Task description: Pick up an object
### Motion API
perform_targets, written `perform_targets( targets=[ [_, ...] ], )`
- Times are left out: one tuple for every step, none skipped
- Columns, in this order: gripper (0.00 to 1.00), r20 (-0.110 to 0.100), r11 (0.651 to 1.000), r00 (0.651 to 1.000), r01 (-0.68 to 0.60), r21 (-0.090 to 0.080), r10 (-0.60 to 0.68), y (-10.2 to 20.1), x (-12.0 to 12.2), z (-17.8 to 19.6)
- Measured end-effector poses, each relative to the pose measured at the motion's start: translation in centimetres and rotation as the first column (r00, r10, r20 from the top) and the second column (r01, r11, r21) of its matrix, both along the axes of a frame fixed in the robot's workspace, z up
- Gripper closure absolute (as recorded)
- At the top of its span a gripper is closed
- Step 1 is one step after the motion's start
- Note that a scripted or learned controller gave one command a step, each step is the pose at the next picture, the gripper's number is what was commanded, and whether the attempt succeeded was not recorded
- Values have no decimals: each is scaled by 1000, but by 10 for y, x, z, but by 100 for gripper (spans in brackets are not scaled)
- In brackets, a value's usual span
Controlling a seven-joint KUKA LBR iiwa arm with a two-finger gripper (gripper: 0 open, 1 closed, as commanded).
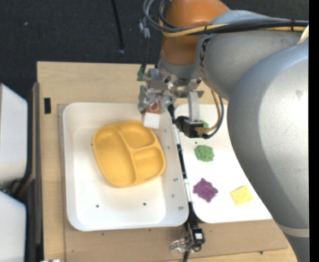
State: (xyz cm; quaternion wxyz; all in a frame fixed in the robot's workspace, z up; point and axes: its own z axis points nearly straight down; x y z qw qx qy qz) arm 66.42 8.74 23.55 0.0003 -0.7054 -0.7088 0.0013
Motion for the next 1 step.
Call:
perform_targets(
  targets=[
    [0, 0, 1000, 1000, 1, 0, -1, -1, 0, 1]
  ],
)
